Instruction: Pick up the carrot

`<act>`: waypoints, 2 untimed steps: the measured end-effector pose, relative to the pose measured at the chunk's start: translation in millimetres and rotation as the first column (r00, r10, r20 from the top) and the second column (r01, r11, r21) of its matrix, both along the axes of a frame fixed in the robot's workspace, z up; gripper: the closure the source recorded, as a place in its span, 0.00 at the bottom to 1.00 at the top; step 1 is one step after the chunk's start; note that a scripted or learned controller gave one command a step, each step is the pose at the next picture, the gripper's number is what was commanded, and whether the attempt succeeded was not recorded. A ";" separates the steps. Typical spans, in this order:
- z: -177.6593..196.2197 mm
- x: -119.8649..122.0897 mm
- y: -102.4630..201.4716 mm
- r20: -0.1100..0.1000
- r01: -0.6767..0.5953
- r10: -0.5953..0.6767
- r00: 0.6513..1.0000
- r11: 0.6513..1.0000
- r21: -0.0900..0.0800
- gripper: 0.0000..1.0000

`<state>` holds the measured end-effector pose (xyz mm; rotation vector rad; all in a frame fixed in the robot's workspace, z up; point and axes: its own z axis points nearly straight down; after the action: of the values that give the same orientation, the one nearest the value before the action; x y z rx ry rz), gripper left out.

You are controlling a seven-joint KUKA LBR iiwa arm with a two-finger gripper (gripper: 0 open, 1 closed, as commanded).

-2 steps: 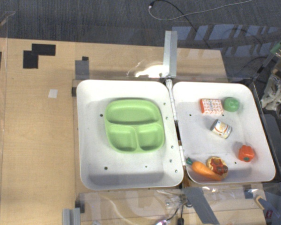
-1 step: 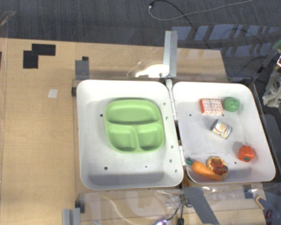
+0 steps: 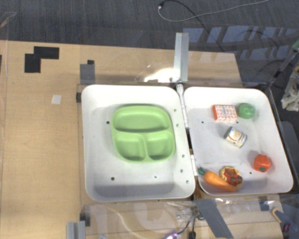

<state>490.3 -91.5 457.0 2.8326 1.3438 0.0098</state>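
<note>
Wood bench (image 3: 35,148), grey carpet behind. Glossy white bins; smooth tapered carrot (image 3: 218,181) in the right bin (image 3: 274,128) corner (gripper (image 3: 294,91) state: can't tell).

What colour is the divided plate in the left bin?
Light green. The divided plate shows plainly in the camera view, lying in the middle of the left bin.

Text check | you had nothing readable | red-and-white box (image 3: 224,113) and small can (image 3: 235,137) bore print too blurred to read
</note>
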 end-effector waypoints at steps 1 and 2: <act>11.1 1.3 0.9 0.003 -0.011 0.011 1.000 1.000 -0.001 1.00; 22.1 2.7 1.9 0.006 -0.023 0.023 1.000 1.000 -0.003 1.00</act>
<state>493.0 -89.6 479.0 2.8129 1.3737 0.0167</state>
